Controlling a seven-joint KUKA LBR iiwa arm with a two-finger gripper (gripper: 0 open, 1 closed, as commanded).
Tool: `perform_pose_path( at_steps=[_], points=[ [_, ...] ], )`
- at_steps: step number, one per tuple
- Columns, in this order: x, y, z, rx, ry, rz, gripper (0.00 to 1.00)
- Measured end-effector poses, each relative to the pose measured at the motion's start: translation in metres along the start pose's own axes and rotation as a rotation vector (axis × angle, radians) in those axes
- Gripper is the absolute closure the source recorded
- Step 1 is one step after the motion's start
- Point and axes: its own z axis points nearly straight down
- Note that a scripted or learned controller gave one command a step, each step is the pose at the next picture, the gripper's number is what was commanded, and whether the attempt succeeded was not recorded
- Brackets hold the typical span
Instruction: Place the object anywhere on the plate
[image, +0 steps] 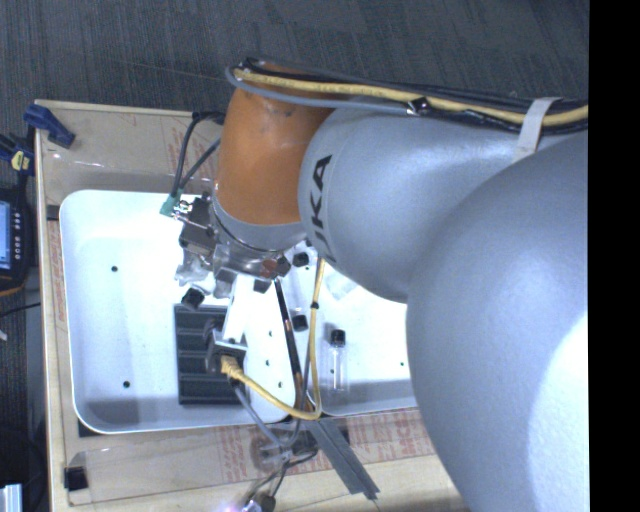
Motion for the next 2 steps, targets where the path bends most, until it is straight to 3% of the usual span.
perform_pose_path(
  at_steps=[1, 2],
  points=[
    [0.059, 0.054, 0.068, 0.002, -0.001, 0.092, 1.0],
    [0.069, 0.126, 0.15, 0.004, 0.0, 0.203, 1.0]
  ],
)
